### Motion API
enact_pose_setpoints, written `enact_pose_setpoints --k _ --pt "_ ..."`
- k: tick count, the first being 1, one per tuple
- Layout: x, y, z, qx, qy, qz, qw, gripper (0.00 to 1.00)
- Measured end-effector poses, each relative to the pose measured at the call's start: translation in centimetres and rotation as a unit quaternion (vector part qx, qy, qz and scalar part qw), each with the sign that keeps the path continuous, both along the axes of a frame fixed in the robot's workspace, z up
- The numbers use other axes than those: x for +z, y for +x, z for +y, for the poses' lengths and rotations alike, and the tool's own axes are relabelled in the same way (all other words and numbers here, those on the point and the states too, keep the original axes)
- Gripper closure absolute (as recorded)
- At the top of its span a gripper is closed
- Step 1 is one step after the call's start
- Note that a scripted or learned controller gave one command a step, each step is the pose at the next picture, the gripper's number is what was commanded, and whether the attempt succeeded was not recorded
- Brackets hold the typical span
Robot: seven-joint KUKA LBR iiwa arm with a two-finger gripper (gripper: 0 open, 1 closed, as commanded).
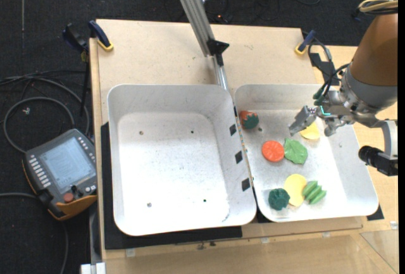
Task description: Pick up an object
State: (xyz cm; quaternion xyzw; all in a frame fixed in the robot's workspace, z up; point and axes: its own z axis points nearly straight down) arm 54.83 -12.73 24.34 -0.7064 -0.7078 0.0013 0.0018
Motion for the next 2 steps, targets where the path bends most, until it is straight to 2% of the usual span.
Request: enact_pose_setpoints --k 1,2 --pt "0.2 0.1 0.0 -0.001 -0.0004 -0.002 1.0 0.0" --pt "-6.1 -0.2 -0.3 -0.002 0.0002 0.001 1.0 0.0"
